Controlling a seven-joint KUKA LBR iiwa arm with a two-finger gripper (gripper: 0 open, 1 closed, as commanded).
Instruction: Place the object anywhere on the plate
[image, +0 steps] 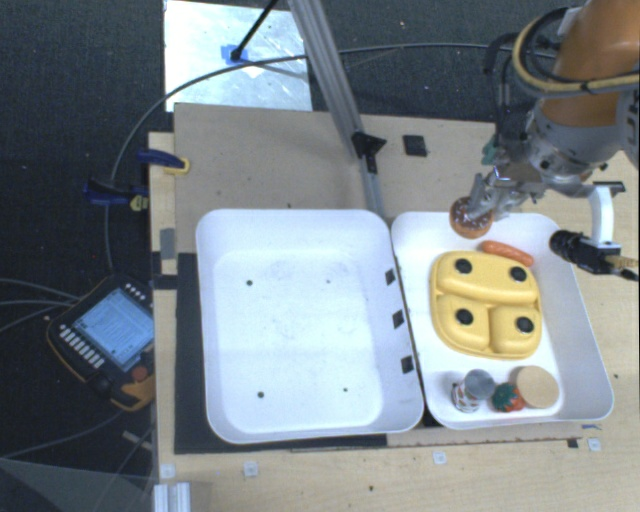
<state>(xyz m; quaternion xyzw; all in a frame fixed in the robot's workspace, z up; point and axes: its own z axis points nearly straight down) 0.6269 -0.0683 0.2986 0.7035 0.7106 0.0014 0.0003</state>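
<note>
While the gripper (487, 203) hangs over the brown round object (466, 217) at the right bin's (590, 330) far rim, I cannot tell its grasp state. A loose hold may drop it before the yellow plate (487, 303).

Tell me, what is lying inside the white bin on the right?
The right bin holds a yellow plate, an orange sausage, a brown round piece under the claw, partly covered, and small items.
</note>
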